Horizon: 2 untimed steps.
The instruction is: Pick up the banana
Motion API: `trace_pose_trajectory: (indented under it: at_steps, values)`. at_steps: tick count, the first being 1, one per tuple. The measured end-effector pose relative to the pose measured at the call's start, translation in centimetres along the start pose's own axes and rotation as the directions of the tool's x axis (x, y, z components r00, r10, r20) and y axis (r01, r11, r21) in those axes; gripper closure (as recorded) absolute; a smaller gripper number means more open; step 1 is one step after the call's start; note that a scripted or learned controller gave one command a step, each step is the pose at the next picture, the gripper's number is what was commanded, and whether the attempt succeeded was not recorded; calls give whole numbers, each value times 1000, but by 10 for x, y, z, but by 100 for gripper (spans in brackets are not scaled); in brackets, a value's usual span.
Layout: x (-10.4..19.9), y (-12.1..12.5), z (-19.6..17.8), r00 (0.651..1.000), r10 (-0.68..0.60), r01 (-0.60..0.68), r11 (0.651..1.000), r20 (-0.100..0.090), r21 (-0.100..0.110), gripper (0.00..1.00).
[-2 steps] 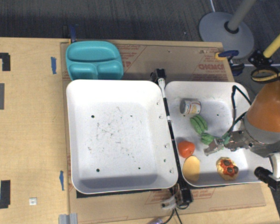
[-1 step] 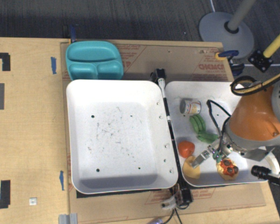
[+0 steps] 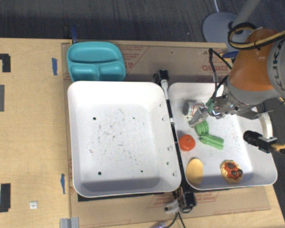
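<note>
Banana (image 3: 195,170) low in the right bin (image 3: 256,179), apart from the claw (image 3: 198,114), grip state unclear.

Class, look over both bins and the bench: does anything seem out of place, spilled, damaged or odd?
Nothing looks spilled or broken. One oddity: every item sits in the right bin, and none clearly looks like a banana. The nearest is a yellow rounded piece near its front edge. The claw hovers over the green items.

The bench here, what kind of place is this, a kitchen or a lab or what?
Most likely a robotics lab bench, not a kitchen. A grey and orange robot arm reaches over two white bins, the right one holds small toy-like items, and blue tape marks sit on the cardboard-covered bench.
</note>
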State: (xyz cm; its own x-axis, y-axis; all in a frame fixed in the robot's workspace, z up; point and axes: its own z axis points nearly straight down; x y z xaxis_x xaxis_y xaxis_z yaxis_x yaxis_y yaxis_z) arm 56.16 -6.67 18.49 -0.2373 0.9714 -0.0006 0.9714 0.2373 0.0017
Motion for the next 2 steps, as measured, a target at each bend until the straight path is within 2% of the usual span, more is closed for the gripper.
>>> trace_pose_trajectory:
  at_steps: [1, 2]
  values:
    - [89, -10, 0, 934, -357, 357, 934, -3, 4, 0]
    - [150, -39, 0, 907, -422, 422, 907, -2, 2, 0]
